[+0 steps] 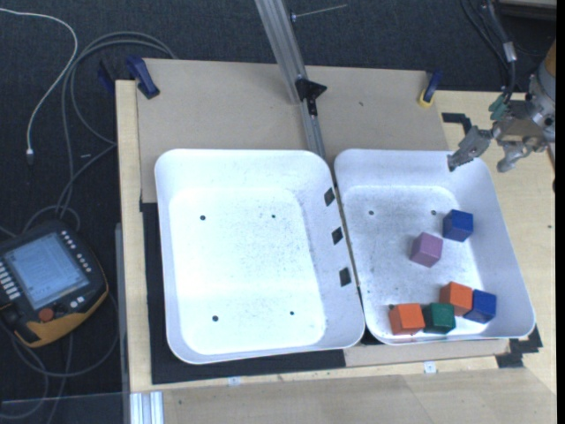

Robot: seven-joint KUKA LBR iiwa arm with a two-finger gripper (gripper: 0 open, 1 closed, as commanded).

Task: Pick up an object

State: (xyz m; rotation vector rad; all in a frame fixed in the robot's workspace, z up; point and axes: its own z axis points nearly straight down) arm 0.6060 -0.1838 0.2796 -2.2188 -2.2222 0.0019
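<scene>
Fixed overhead view of the bench (229,113) carrying two shallow white bins side by side. The left bin (177,184) is lying with its speckled floor bare. The right bin (503,237) is holding six small blocks: a blue block (457,224) toward the far side, a purple block (426,248) just beside it and nearer, and along the near wall a cluster made up of an orange block (407,318), a green block (439,317), a second orange block (456,295) and a second blue block (482,305), sitting close together. The hand (490,153) is hovering above the far right corner of the right bin, its two fingers spread apart and grasping nothing. It is standing well apart from every block. Progress: by this view the pick is not yet made; all blocks are resting on the bin floor. What is left is choosing a block, lowering over it, clenching and lifting. The blue and purple blocks are lying nearest the hand.
</scene>
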